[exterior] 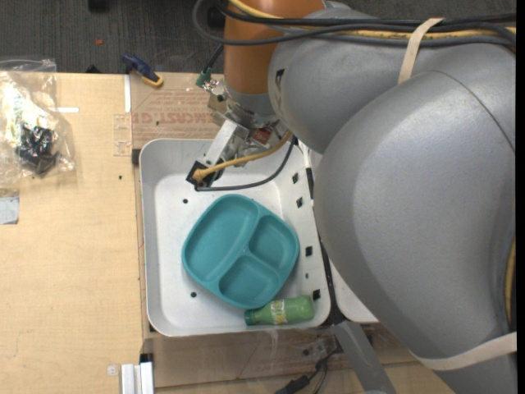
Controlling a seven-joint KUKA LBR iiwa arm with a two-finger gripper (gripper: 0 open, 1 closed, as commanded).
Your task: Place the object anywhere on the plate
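A teal plate [240,250] with three compartments lies tilted in the middle of the left white bin [161,220]. A green bottle-shaped object [280,310] lies on its side on the bin floor, just off the plate's near right rim and against the bin's front wall. My gripper [235,144] hangs over the bin's far edge, beyond the plate and well away from the green object. Nothing shows under it.
My grey arm covers the right half of the view and most of the right bin [354,304]. On the wooden bench at the far left lies a clear plastic bag [29,125] of small parts. A blue clip [142,69] sits beyond the bins.
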